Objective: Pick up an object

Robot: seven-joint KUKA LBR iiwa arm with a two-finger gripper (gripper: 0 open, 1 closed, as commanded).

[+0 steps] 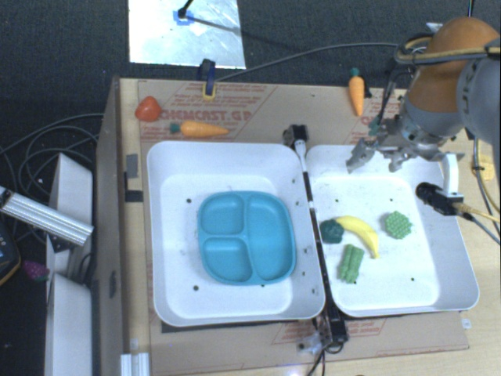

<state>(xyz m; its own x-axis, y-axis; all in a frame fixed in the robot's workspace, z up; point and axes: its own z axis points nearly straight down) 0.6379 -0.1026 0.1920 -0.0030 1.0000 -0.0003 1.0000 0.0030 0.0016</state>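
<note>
Plainly, the pick has not yet been made. The tool [377, 154] hovers over the far edge of the right bin [450, 288], near the top of that bin and well apart from the things lying in it; its two fingers look spread, with nothing between them — released, as far as the slanted view allows a judgement.

The candidates lie together toward the near middle of the right bin: a yellow banana [360, 231], a dark green lump [332, 231] touching its left end, a green ridged piece [351, 263] just below, and a round green knobbly item [398, 225] a little to the right. None of them is lifted; all rest on the bin floor.

The left bin [176, 178] holds a blue divided plate [245, 236]. On the surface beyond the bins lie two carrots [202, 129] [357, 92] and a red-orange item [148, 109].

What is left, by my judgement, is nearly everything — move over one item, descend, close and lift.
</note>
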